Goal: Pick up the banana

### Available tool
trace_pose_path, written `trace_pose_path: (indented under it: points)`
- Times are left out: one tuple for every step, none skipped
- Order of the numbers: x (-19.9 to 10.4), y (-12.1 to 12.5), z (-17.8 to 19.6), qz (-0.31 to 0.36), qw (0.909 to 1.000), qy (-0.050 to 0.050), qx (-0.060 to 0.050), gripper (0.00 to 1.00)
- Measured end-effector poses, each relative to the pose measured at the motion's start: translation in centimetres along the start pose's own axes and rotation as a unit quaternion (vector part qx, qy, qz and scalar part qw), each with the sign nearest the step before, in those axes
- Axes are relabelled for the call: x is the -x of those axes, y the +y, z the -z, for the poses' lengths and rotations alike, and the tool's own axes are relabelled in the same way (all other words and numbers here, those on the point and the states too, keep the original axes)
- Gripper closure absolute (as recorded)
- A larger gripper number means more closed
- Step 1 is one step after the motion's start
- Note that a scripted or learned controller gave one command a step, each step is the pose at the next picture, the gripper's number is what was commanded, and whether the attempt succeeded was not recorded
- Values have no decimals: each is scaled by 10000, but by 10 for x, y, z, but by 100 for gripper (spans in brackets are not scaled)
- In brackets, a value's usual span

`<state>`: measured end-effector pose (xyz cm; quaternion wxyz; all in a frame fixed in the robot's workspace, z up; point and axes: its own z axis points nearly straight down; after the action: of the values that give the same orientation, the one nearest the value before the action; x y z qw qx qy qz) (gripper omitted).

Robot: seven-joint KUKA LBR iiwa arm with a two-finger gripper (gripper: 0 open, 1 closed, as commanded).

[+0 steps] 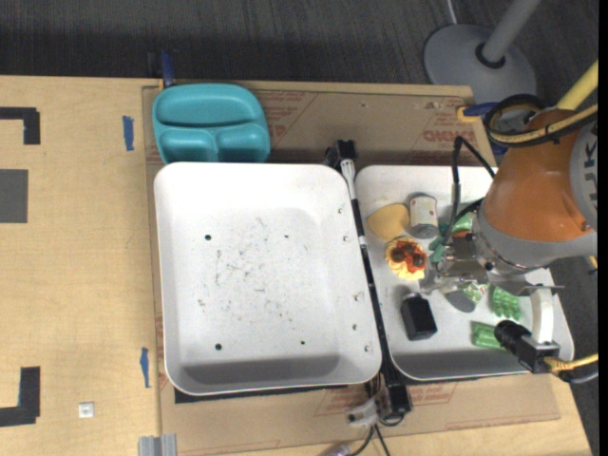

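— What do we have on the left?

— The cardboard-covered bench [76,255] with strips of blue tape [128,133]. Behind the left bin [166,255] sits a teal tray [209,122] with divided compartments, touching the bin's far rim. In the left bin we see only specks and scuffs on its floor.

— And between the bins?

— A black clamp [340,152] stands at the far end of the seam, where the two rims meet.

— Where is the banana?

— In the right bin [399,364], near its far left corner. We take the pale yellow rounded thing to be the banana [388,220]; it lies on the bin floor, apart from the gripper [454,275].

— What crowds it?

— A small silver can [422,207] is just beside it on the right. A red and yellow thing [407,255] lies just in front of it, and a black block [418,316] nearer still. Green pieces [503,302] lie further right, partly under the arm [537,198].

— And the gripper?

— It hangs over the middle of the right bin, right of the red and yellow thing, below the orange band. We cannot tell whether the jaws are open or closed; the wrist hides them.
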<state>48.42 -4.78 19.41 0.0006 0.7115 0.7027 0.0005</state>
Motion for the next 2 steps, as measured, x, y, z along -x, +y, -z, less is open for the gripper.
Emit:
trace_pose_path:
  points:
    - [0, 1, 10, -2, 10000, -3, 13, 100]
    - [-70, -3, -10, 938, 9956, 8, -21, 100]
